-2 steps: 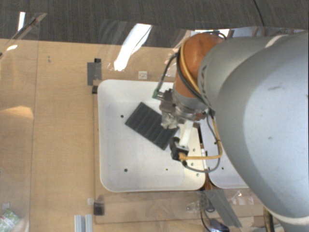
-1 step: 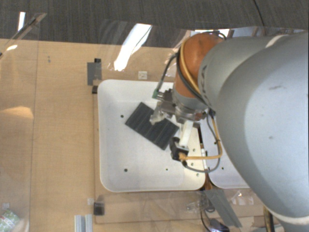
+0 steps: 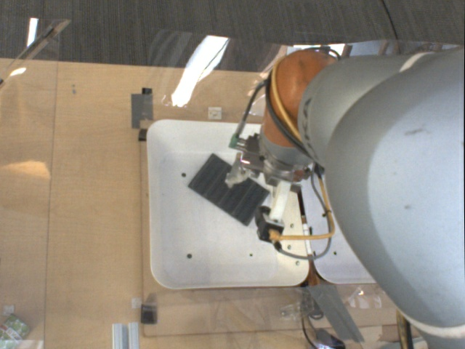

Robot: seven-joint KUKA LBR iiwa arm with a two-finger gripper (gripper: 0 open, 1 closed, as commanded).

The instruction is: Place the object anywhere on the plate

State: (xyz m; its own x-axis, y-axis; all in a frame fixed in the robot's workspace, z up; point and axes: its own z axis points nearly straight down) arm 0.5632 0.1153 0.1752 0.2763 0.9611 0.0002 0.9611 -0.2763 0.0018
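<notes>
One claw (image 3: pixel 238 171) over the dark ribbed plate (image 3: pixel 227 187) in the left bin (image 3: pixel 174 260), grip state unclear.

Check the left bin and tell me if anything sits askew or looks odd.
The dark ribbed plate lies turned at a slant to the walls of the left bin, not square to them. The end effector is over its upper right edge. Nothing looks spilled or broken.

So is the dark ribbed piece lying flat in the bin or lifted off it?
Flat, apparently: the dark ribbed piece lies on the left bin's floor, skewed to its walls. The gripper sits at its upper edge; contact there cannot be told.
</notes>
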